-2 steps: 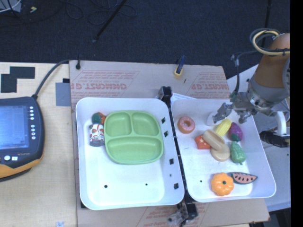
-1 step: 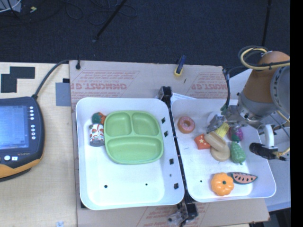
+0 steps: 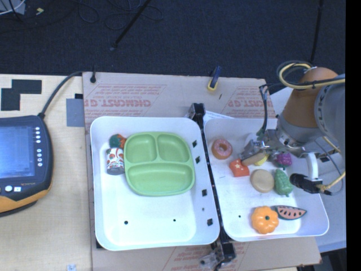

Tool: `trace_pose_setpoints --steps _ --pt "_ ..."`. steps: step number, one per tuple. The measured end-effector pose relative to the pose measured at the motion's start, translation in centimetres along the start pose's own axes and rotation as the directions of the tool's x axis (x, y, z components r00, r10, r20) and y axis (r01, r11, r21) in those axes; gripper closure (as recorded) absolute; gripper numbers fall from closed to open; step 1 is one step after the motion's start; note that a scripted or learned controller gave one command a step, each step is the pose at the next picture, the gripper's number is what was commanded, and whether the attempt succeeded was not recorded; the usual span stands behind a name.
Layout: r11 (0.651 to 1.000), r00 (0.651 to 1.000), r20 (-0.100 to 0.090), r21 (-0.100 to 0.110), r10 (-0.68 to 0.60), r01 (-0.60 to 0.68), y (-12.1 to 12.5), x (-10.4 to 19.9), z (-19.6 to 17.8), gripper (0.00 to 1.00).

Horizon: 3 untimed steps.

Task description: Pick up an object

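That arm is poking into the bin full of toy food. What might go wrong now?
Two risks, as guesses. The gripper sits low among crowded pieces: a yellow piece, a red block and a purple piece lie close together, so it may nudge or catch the wrong one. The round tan piece touches the green vegetable, so lifting either may drag the other.

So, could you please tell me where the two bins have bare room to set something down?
Left white bin: bare floor in front of the green divided plate. Right white bin: a patch between the red block and the orange pumpkin. Crowded around the hand.
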State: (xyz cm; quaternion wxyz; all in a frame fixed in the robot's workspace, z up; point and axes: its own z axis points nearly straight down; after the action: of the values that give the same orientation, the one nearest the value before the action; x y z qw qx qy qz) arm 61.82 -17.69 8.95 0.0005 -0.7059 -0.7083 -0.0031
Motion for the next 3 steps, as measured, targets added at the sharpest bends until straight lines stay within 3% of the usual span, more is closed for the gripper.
trace_pose_setpoints --steps 1,3 --pt "1.000 1.000 0.004 0.003 0.000 0.000 -0.1 -0.2 -1.1 1.00" --pt "1.000 1.000 0.006 0.001 0.002 -0.002 0.1 0.4 -11.8 1.00"
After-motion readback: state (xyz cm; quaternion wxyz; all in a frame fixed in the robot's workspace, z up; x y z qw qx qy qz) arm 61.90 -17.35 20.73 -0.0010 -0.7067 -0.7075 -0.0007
